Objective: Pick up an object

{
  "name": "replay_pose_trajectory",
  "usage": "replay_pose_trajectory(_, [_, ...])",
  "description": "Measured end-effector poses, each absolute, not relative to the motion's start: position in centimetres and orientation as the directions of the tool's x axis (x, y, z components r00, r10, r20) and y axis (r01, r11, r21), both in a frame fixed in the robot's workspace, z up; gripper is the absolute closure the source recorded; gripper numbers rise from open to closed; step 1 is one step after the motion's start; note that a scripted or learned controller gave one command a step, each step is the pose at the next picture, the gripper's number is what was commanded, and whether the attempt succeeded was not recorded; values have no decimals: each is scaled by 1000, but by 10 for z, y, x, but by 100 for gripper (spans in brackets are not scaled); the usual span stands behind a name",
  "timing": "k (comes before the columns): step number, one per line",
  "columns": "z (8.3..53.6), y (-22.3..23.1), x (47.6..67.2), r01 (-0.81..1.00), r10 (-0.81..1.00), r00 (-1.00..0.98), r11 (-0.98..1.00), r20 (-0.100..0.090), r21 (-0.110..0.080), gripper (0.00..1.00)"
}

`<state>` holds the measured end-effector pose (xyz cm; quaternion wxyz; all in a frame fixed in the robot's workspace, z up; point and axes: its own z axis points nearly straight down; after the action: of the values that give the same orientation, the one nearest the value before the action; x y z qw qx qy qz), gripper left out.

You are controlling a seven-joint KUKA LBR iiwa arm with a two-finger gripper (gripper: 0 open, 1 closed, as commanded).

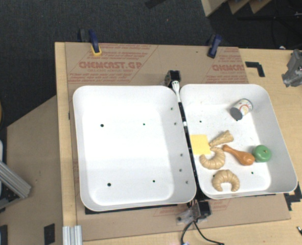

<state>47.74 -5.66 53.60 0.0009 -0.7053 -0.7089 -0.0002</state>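
Right bin (pixel 273 137): white and shallow, and all the small things lie in it.
Croissants: two tan toy croissants, one (pixel 226 180) near the front wall and one (pixel 213 160) just behind it, near the middle.
Yellow square (pixel 200 144): flat, close to the bin's left wall, touching the second croissant.
Shell-shaped piece (pixel 222 138): pale tan with ridges, just to the right of the yellow square.
Orange piece (pixel 238 154): long, with a round end, lying at a slant beside the croissants.
Green ball (pixel 262 153): small and round, just right of the orange piece.
Little can (pixel 241 109): white with a grey end, lying on its side, apart from the others near the back.
Left bin (pixel 89 152): white, with a few dark dots on its floor.
Bench (pixel 64 86): brown board with red letters, and blue clamps at its back edge.
Floor: dark grey carpet behind the bench.
Gripper (pixel 295 70): grey metal at the far right, over the bench and away from the bins; I cannot tell if it is open or closed.
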Motion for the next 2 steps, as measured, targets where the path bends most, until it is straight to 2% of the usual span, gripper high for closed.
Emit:
replay_pose_trajectory(1, [535,-59,479,1000,1000,-1,1,0,-1,0])
replay_pose_trajectory(2, [547,-59,480,1000,1000,-1,1,-1,4,100])
